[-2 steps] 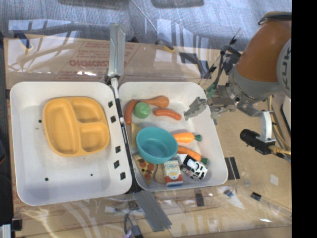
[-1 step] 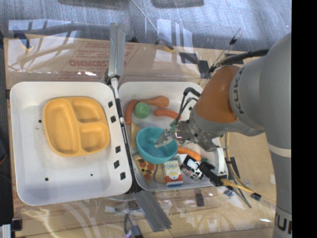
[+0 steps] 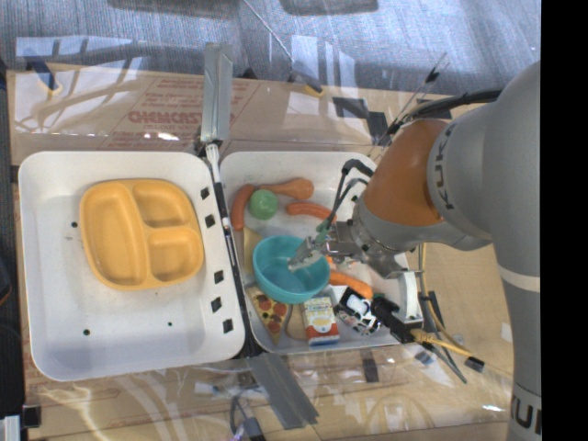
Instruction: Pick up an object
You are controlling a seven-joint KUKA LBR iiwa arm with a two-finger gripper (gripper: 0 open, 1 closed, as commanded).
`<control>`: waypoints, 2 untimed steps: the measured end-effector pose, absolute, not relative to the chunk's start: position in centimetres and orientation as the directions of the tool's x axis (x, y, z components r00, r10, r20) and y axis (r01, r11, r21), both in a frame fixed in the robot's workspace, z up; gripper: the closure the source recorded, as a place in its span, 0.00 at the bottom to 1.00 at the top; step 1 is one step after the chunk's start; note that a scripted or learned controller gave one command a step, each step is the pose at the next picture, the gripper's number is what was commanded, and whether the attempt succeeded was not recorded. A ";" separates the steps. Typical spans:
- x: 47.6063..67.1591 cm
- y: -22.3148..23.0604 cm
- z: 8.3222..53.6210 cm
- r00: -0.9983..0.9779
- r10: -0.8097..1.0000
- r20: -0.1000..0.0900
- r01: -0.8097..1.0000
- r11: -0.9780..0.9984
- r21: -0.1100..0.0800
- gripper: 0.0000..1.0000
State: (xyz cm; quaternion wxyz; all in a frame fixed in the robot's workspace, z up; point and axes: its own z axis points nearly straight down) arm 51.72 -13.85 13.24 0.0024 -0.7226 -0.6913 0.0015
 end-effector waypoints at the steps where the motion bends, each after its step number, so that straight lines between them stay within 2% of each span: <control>1: 59.8 -12.2 9.0 0.123 0.992 -0.001 0.992 -0.123 -0.005 0.00; 2: 59.8 -12.5 10.3 0.122 0.993 -0.003 0.993 -0.122 -0.006 1.00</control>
